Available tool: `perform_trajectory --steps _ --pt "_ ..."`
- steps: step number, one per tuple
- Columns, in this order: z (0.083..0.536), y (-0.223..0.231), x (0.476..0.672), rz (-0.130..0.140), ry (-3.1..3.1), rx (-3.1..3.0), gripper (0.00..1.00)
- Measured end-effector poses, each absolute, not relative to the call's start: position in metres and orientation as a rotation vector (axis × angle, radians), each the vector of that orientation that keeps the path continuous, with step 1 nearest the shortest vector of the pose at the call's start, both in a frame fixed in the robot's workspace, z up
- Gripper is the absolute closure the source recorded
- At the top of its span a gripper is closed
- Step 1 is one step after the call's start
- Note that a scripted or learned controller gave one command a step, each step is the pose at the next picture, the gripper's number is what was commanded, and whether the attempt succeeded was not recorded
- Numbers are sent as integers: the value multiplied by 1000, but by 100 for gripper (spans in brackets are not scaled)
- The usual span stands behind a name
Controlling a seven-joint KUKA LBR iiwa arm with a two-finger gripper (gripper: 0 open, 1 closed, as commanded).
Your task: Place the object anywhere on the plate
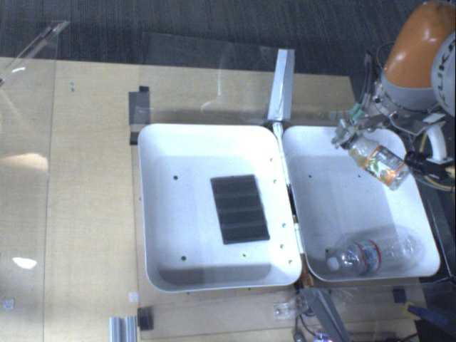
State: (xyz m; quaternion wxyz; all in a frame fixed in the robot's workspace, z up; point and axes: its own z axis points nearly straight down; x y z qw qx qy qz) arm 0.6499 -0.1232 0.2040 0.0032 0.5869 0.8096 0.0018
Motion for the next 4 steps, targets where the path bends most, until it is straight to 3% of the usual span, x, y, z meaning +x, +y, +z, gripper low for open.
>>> perform_trajectory --steps 1,2,3,4 --pt "268 -43 634 8 2603 1747 100" --pt "308 39 586 7 2824 1364 100" --pt "300 139 583 7 2876 1254 100" --pt "331 89 550 7 2926 1126 100"
